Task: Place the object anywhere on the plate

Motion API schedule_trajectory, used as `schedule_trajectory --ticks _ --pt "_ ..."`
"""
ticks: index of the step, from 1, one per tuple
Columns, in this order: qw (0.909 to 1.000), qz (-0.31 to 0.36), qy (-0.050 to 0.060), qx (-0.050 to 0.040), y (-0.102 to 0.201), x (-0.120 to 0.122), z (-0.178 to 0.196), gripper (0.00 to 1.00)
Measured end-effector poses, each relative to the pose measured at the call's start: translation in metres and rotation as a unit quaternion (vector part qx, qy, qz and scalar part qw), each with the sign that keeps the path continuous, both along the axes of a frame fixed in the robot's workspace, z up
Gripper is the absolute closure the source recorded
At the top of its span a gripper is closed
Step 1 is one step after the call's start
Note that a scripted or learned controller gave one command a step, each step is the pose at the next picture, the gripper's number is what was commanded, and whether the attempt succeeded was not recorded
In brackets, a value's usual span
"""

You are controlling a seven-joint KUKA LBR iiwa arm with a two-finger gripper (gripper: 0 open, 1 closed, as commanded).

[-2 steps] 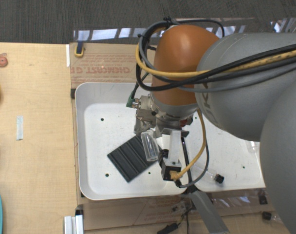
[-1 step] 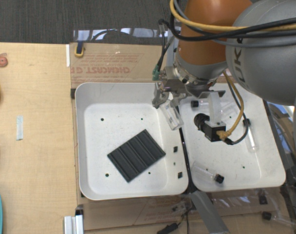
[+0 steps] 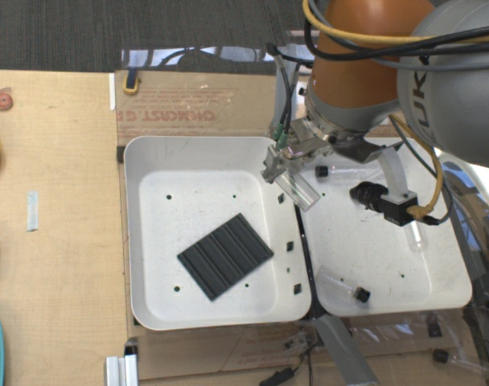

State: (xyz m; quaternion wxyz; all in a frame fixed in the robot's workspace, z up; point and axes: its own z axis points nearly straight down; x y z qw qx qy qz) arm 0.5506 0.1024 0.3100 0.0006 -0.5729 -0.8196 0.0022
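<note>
Where bins (image 3: 140,215) meet, jaws' state unclear; ribbed dark plate (image 3: 225,256) in left bin

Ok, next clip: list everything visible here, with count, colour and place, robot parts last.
ribbed plate: 1, dark grey, lying flat in the left bin
left bin: 1, white, bench centre
right bin: 1, white, beside the left bin
small clear tube with dark cap: 1, near the right bin's front edge
cardboard sheet: 1, brown, behind the bins
arm: 1, grey with orange band, reaching in from the right
gripper: 1, metallic, above the rims where the bins meet
</note>
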Motion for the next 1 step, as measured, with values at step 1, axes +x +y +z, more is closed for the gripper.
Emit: schedule_trajectory --ticks 1 --pt "0.9974 0.072 0.0 0.0008 -0.0151 -0.0402 -0.0617 1.0"
